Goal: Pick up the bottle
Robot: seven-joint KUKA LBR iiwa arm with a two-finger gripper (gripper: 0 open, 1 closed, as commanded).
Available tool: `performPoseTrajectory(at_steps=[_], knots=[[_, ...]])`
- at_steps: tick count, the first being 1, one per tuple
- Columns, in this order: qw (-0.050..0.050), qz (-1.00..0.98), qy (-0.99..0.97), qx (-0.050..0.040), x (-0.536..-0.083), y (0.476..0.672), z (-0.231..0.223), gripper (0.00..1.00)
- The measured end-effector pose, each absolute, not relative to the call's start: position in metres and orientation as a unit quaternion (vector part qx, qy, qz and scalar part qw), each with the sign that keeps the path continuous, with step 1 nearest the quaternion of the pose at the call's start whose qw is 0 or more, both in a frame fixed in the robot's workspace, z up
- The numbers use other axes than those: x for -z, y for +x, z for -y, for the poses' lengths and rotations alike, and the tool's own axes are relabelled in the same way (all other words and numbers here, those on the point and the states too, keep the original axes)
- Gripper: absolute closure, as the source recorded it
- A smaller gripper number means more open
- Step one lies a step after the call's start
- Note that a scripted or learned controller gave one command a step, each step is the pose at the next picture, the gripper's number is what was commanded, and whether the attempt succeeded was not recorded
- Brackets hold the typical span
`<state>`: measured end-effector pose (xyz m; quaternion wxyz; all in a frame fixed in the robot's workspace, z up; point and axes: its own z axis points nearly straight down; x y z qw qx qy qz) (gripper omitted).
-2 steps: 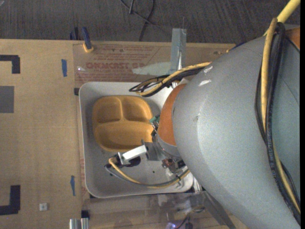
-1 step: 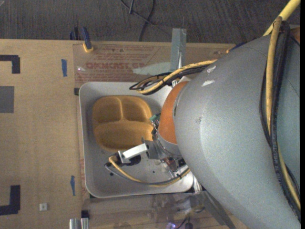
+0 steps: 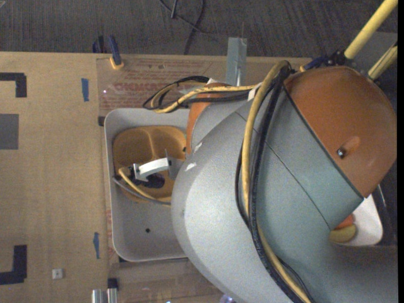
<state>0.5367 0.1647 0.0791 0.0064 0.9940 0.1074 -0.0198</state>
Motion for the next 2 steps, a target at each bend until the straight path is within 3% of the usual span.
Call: performPoseTrajectory(at_steps=[1,2], knots=[[0.007,-0.107,0.994,0.0211,-0.079,0.536,-0.164,0.00],[-0.001,-0.137,0.991,0.0030,-0.117,0.481,-0.113,0.00]])
